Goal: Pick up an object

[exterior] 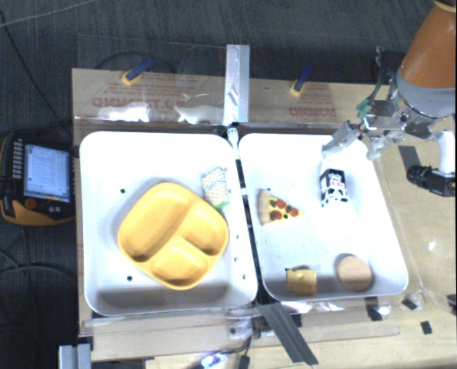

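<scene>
Right now my jaws [357, 135] hang over the right bin's [390, 229] two o'clock corner, spread or pressed I cannot tell, with the cow toy [334, 187] just toward seven o'clock.

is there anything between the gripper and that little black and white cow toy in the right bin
Nothing visible does. The gripper hangs over the right bin's upper right corner, and the cow toy lies just below and left of it, with bare white floor between. The pizza slice sits farther left.
</scene>
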Robot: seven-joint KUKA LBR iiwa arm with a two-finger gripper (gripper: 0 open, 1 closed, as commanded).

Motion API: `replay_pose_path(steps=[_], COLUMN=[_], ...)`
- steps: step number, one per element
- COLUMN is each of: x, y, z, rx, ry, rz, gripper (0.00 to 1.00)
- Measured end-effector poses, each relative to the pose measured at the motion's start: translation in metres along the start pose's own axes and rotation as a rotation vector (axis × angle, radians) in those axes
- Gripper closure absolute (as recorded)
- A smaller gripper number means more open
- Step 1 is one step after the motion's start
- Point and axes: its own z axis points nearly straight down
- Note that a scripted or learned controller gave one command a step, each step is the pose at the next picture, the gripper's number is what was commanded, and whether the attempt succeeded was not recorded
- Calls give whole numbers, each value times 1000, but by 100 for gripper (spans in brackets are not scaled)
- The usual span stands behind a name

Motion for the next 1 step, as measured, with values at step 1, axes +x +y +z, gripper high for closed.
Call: replay_pose_path(steps=[1], x=[-46], y=[7], z=[44], rx=[2], ry=[-2], rz=[-57], gripper=[0])
